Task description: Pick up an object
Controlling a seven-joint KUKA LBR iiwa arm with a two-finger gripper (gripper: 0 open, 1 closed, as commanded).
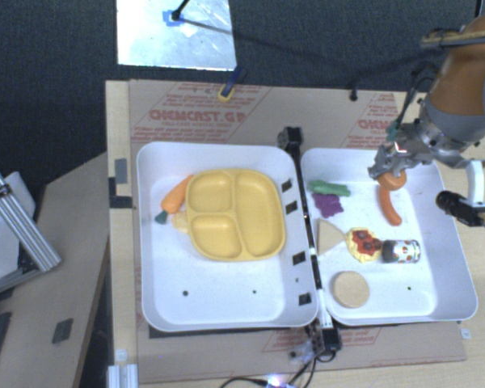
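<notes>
The right bin (446, 291) holds several toy foods. An orange sausage (390, 206) lies slanted near its upper middle. My gripper (390, 170) hangs at the sausage's upper end, right above it or touching it, and hides that tip. Left of the sausage lie a green piece (330, 188) and a purple grape bunch (329, 206). Lower down are a pale wedge (328, 237), a yellow and red piece (361, 244), a small bottle (401, 251) on its side, and a round tan cookie (351, 288).
The left bin (158, 301) carries a yellow divided plate (230, 214) with an orange carrot (175, 195) against its left edge. A black divider (303, 208) runs between the bins. The arm's grey body (461, 95) overhangs the right bin's far right corner.
</notes>
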